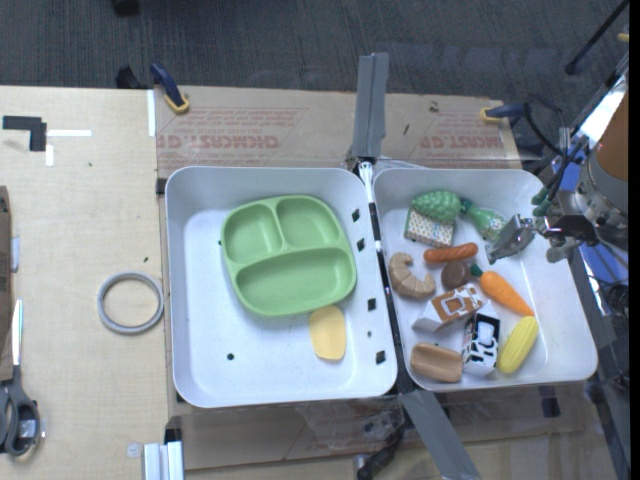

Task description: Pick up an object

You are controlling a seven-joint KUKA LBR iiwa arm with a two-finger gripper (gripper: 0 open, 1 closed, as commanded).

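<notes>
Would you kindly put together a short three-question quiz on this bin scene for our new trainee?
1. True or false: the green divided plate lies in the left bin.
2. Which item sits nearest the gripper?
A. the yellow corn
B. the orange carrot
C. the croissant
3. Fill in: the flat yellow piece lies just ____ the green divided plate in the picture.

Key:
1. True.
2. B; the orange carrot lies just below the gripper in the right bin.
3. Below, toward the left bin's front edge.
</notes>
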